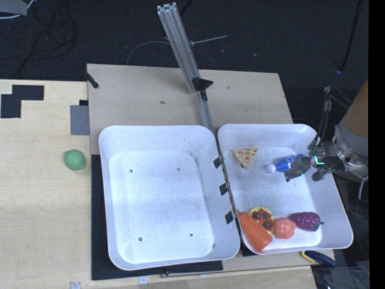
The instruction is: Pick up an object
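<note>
The pincer (pixel 305 168) hangs over the right edge of the right bin (pixel 283 132), its dark fingers reaching in from the arm at the side. Whether they are spread or closed cannot be told from this angle. One finger tip lies just beside, perhaps touching, the blue end of a small blue and white bottle (pixel 283 164), which lies on its side on the bin floor.

Taking the bottle as the landmark: a wedge of toy pizza (pixel 245 156) lies to its left, near the bin's inner wall. Below it, along the bin's near edge, sit a purple bunch of grapes (pixel 306 221), a pink round fruit (pixel 284 228) touching a small dark and yellow piece (pixel 261 214), and an orange carrot (pixel 253 233) in the near left corner.

Farther left of the bottle stands the left bin (pixel 120 138). Well beyond it, a green ball (pixel 75 159) rests on the pale tabletop (pixel 36 197).
</note>
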`<state>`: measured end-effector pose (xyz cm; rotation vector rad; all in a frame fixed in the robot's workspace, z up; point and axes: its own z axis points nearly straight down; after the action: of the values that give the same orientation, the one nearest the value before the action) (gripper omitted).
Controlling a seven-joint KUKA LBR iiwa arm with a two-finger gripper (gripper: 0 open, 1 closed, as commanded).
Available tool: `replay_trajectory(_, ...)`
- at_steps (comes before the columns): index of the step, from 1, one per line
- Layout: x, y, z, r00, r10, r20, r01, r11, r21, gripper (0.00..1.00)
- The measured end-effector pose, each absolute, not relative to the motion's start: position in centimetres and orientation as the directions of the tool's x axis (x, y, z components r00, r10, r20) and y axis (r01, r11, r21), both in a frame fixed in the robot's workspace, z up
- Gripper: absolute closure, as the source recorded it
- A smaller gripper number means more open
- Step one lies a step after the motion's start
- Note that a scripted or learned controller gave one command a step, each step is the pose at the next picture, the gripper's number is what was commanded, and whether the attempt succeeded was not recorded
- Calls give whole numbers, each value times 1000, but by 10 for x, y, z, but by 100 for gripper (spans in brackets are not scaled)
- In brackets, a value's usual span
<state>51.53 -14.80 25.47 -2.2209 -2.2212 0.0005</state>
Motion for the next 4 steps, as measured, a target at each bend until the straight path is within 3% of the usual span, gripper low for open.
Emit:
replay_trajectory(1, 515, -148, 255, 0, 1000, 0, 1000, 0, -1, 0)
replay_trajectory(4, 520, -159, 118, 0, 1000, 1, 1000, 0, -4, 0)
